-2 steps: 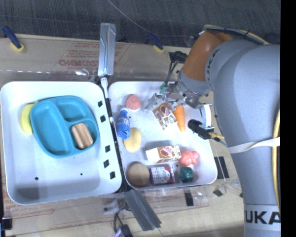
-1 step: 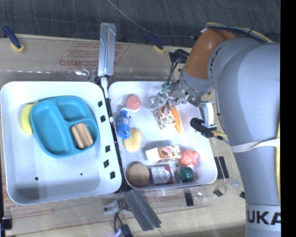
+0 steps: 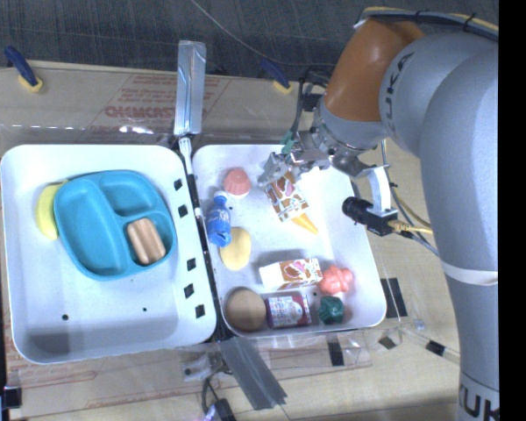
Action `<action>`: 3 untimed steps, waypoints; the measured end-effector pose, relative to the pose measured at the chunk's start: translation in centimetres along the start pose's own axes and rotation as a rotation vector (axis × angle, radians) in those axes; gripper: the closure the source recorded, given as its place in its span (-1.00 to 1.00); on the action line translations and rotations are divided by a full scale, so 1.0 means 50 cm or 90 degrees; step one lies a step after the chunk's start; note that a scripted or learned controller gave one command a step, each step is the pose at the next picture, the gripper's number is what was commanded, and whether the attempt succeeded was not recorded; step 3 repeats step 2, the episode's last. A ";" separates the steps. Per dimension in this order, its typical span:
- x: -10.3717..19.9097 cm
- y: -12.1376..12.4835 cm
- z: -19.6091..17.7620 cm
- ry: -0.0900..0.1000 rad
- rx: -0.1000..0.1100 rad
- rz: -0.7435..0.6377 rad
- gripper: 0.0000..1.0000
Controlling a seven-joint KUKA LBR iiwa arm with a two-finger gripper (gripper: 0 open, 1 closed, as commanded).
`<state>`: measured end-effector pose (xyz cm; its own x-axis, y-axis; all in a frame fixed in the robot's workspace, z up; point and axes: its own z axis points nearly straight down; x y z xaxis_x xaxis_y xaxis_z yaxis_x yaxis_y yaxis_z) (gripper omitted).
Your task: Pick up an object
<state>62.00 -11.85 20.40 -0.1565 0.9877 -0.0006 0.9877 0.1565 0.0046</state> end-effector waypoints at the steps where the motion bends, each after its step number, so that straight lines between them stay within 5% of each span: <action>1: 0.029 0.014 0.078 0.002 0.008 0.065 1.00; 2: 0.086 -0.053 -0.013 0.001 0.003 0.055 1.00; 3: 0.086 -0.053 -0.013 0.001 0.003 0.055 1.00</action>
